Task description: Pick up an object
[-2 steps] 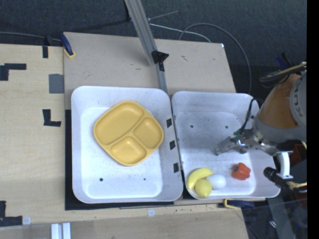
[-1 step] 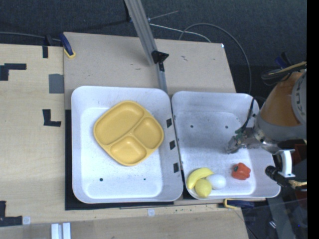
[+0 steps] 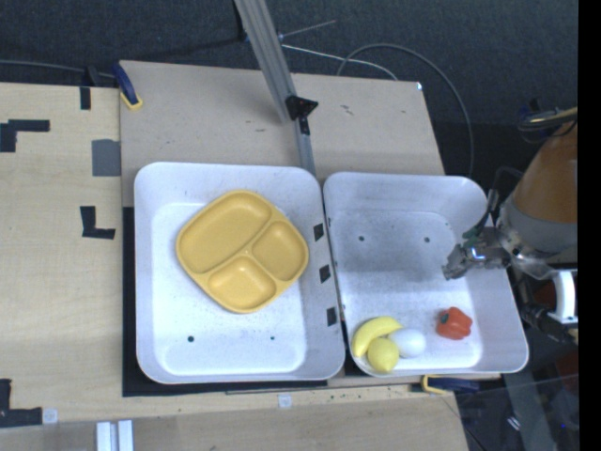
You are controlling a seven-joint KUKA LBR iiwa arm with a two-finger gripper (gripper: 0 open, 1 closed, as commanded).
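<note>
Gripper hovering at right bin's 3 o'clock edge, finger state cannot tell, approach step; red pepper sits at 6 o'clock just below it, next move: descend onto it

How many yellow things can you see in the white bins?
3. A yellow tray sits in the left bin. A banana and a lemon lie together at the near left corner of the right bin, beside a white egg. More could be hidden under them.
</note>
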